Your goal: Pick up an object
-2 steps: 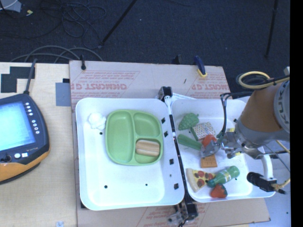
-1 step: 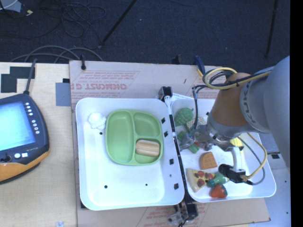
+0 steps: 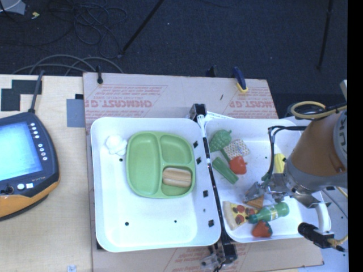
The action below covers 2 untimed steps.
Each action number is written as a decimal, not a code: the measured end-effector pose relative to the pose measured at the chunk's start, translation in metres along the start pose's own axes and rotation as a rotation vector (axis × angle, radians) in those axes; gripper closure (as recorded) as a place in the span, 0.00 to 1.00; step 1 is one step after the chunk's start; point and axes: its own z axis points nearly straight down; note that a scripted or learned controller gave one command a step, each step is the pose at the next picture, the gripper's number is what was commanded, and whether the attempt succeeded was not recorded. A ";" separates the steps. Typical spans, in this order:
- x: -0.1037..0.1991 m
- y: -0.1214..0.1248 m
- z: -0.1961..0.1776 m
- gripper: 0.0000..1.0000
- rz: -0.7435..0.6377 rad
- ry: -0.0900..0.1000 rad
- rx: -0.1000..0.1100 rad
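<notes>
My gripper (image 3: 258, 192) reaches in from the right and hangs low over the right bin (image 3: 258, 137), just above the pizza slice (image 3: 236, 213) and the green bottle (image 3: 270, 212). A strawberry (image 3: 261, 229) lies at the bin's front. Further back in that bin are a green leafy vegetable (image 3: 220, 140), a checkered wafer (image 3: 236, 149), a red pepper (image 3: 238, 165), a green pickle (image 3: 224, 170) and a yellow piece (image 3: 279, 163). Nothing shows between the fingers.
The left bin (image 3: 147, 231) holds a green divided plate (image 3: 160, 164) with a hot dog bun (image 3: 177, 177) in its front right compartment, and a white lump (image 3: 116, 145) at the back left. A tablet (image 3: 22, 160) lies left of the bins.
</notes>
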 end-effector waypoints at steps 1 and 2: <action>0.002 0.003 -0.010 1.00 0.001 0.002 -0.003; 0.001 0.003 -0.019 1.00 0.004 0.003 -0.001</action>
